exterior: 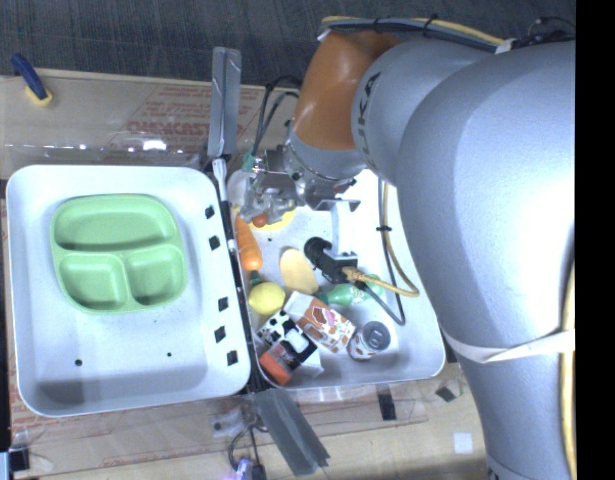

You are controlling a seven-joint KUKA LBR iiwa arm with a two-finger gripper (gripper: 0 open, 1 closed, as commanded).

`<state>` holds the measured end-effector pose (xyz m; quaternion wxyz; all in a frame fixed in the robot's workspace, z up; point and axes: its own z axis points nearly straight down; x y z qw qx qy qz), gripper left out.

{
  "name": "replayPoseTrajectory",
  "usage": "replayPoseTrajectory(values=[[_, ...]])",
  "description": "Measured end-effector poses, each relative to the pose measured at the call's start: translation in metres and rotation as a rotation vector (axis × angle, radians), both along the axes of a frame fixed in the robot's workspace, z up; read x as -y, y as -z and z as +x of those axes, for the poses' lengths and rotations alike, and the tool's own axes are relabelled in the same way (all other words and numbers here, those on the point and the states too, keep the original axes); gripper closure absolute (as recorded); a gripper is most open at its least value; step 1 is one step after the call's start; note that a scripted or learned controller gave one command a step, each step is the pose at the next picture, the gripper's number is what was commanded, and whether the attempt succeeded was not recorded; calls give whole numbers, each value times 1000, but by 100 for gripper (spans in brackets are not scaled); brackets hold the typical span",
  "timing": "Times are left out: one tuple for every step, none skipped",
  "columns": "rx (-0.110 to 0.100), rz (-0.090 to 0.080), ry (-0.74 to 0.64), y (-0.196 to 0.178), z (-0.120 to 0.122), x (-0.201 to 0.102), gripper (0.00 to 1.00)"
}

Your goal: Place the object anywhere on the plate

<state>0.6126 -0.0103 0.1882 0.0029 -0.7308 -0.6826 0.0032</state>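
A green plate (pixel 115 250) with three compartments lies in the left bin (pixel 47 378), with nothing on it. My gripper (pixel 259 200) is low over the far left corner of the right bin (pixel 412 353), close to the divider between the bins. A small yellow and red thing (pixel 266 221) lies just below the gripper; whether it is held is unclear. An orange carrot (pixel 249 250) lies along the divider just in front of the gripper. The arm covers the right side of the right bin.
The right bin holds a yellow lemon (pixel 267 297), a pale yellow fruit (pixel 297 267), a green thing (pixel 340 294), a colourful carton (pixel 326 327), a small can (pixel 370 340), a black and white item (pixel 287 334) and an orange-red thing (pixel 273 366).
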Motion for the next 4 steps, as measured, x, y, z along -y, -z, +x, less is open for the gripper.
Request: replayPoseTrajectory(values=[[1,0,-41,0,5,-109,100],[1,-1,-41,0,5,-109,0],[-6,-2,-49,-5,5,-111,100],[2,-3,104,-43,44,-153,100]])
